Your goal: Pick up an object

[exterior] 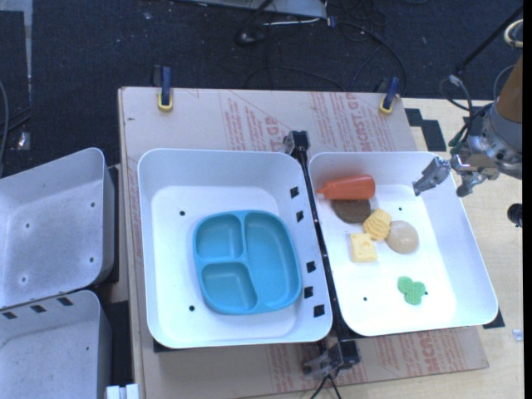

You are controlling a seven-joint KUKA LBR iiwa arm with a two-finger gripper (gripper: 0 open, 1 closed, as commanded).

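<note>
In the right white bin (465, 248), the small toy foods lie in a loose group near its back part: an orange carrot-like piece (347, 187), a dark brown round piece (352, 210) touching it, a yellow ridged piece (377, 223), a pale yellow cube (363, 247), a beige round piece (403, 238). A green leafy piece (411, 290) lies apart, nearer the front. All look smooth, like plastic. My jaws (445, 178) hang over the back right corner of this bin, spread open, with nothing between them. The left white bin (162, 181) holds a blue tray (246, 261) with three compartments. Both bins rest on the table (224, 119), a brown board with red print.
</note>
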